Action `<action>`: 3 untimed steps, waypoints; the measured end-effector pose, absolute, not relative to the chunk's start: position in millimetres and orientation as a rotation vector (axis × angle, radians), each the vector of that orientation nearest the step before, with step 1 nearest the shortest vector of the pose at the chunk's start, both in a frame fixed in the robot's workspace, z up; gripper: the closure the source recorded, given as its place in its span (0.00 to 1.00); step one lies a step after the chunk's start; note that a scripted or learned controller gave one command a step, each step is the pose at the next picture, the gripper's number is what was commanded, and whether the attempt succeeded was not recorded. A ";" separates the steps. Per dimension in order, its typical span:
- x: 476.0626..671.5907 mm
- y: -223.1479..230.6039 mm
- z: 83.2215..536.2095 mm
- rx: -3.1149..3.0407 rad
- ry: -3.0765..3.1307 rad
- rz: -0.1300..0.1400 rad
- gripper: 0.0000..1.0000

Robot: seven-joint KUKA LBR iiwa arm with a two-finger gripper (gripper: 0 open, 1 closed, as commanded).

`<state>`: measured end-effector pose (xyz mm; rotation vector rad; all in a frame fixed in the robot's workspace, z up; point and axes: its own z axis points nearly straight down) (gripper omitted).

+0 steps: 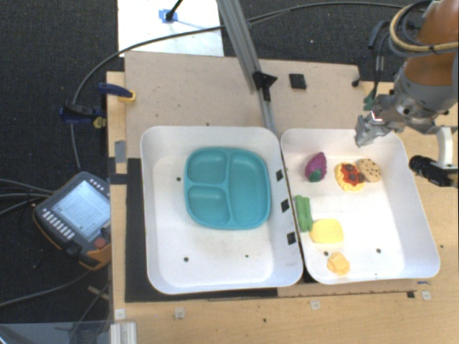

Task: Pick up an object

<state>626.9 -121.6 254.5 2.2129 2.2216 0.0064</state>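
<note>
The right bin (401, 213) holds several toy foods: a purple eggplant-like piece (315, 166), a small pizza slice (351, 176), a tan cookie (369, 169), a green pod (303, 213), a yellow block (326, 231) and a small orange piece (338, 264). My gripper (367, 132) hangs over the bin's far right corner, just above and behind the cookie, with nothing seen between its fingers.
The left bin (161, 213) carries a teal divided plate (228, 188). A slanted metal pole (244, 41) crosses the back of the bench. A teach pendant (75, 217) and cables lie on the floor at the left.
</note>
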 end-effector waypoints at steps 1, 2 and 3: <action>610.3 -77.4 240.8 2.213 2.231 0.001 1.00; 590.3 -28.0 227.2 2.213 2.234 0.000 1.00; 577.8 16.3 220.1 2.213 2.233 0.001 1.00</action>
